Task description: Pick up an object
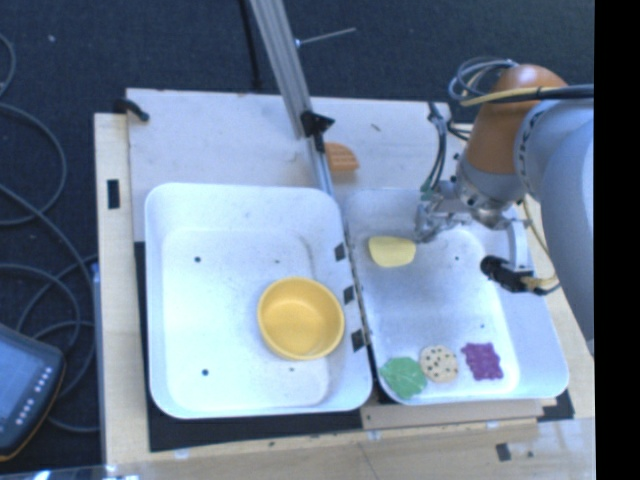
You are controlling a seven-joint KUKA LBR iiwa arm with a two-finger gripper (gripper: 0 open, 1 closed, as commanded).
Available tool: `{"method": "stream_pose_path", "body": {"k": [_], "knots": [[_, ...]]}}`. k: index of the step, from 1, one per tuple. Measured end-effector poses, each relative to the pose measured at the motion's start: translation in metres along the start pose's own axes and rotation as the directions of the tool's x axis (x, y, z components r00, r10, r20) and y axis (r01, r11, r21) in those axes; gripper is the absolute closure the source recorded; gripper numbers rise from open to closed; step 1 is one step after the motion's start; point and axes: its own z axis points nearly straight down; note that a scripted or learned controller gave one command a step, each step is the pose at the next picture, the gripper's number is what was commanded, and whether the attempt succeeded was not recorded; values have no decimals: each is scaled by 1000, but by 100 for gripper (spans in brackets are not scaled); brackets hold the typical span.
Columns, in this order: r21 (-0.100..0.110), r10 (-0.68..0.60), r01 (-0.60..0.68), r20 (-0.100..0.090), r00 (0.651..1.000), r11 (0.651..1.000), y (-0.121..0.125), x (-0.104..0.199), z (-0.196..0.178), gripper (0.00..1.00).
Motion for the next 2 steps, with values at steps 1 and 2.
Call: {"method": "stream_pose_path", "body": {"k": [1, 2], "knots": [[-2, 3, -3, -4, 1000, 1000, 7, -8, -50, 100], [-3, 0, 0, -5, 1000, 1000, 2, -3, -108, 100]]}}
